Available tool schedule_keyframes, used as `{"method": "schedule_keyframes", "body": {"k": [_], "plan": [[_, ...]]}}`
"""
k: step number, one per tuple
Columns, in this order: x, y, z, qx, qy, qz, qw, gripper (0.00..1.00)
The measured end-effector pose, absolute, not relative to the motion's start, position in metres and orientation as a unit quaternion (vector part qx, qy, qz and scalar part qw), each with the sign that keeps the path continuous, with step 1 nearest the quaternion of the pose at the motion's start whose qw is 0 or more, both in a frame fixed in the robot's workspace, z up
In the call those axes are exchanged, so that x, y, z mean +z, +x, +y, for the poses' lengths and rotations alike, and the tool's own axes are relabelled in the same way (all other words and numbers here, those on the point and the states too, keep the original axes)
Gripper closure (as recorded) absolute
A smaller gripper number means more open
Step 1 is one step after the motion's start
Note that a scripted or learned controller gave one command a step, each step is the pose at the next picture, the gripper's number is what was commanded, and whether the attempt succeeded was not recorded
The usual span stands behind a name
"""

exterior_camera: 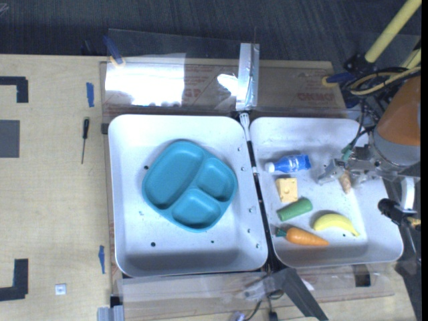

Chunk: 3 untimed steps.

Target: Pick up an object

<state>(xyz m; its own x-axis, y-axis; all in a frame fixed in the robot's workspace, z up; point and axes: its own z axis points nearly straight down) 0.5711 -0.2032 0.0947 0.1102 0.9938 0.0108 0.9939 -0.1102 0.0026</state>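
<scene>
The right bin [321,131] holds a blue-and-white bottle [290,164] lying on its side, a yellow cheese block [287,190], a green cucumber [295,209], a yellow banana [336,224] and an orange carrot [304,237]. My gripper [339,174] hangs over the right part of this bin, to the right of the bottle and above the banana. Its fingers point left and down, and nothing shows between them. The arm with its orange band [401,122] comes in from the right.
A blue divided plate [190,184] lies in the left bin [134,233]. A clear plastic wall [174,79] stands behind the bins. Cables and a yellow pole [394,22] sit at the back right. A screwdriver [84,139] lies on the wooden bench at left.
</scene>
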Motion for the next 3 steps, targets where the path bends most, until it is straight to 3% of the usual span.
{"method": "schedule_keyframes", "body": {"k": [1, 2, 3], "plan": [[0.141, 0.578, -0.19, -0.0003, -0.666, -0.746, -0.001, 0.0], [0.095, 0.587, -0.206, -0.0034, -0.688, -0.725, 0.001, 0.0], [0.102, 0.587, -0.207, -0.0014, -0.688, -0.726, 0.001, 1.0]]}}
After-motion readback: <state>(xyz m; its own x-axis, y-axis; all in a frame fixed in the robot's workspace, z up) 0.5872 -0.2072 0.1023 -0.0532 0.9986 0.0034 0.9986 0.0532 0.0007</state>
